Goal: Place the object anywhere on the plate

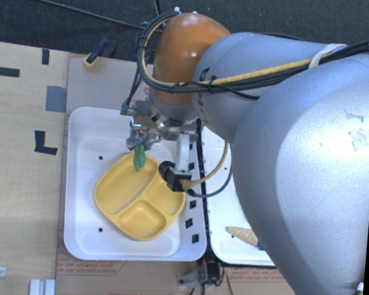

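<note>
You see a wooden tabletop (13,172) bearing two white bins. The left bin (76,230) touches the right bin (227,248).

The big grey robot arm (288,153) covers most of the right white plastic bin (240,246). A pale cone-shaped thing (241,234) peeks out from under it, its far end hidden. The small green thing (139,157) over the yellow divided plate (134,200) is too small to tell.
</note>
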Tool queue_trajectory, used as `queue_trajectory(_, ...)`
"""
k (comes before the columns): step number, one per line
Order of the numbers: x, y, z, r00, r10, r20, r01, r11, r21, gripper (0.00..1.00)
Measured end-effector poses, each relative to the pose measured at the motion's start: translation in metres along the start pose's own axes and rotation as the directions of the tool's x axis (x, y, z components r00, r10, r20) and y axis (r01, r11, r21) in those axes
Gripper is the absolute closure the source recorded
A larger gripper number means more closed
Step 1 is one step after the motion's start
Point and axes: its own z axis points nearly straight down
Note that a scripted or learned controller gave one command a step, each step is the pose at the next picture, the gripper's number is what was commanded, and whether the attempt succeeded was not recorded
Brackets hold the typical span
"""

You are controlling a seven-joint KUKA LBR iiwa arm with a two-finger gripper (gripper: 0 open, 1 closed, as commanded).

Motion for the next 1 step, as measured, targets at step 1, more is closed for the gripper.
queue_trajectory(1,0.0310,-0.0005,-0.0052,1.000,0.001,-0.001,-0.001,1.000,0.000,1.00)
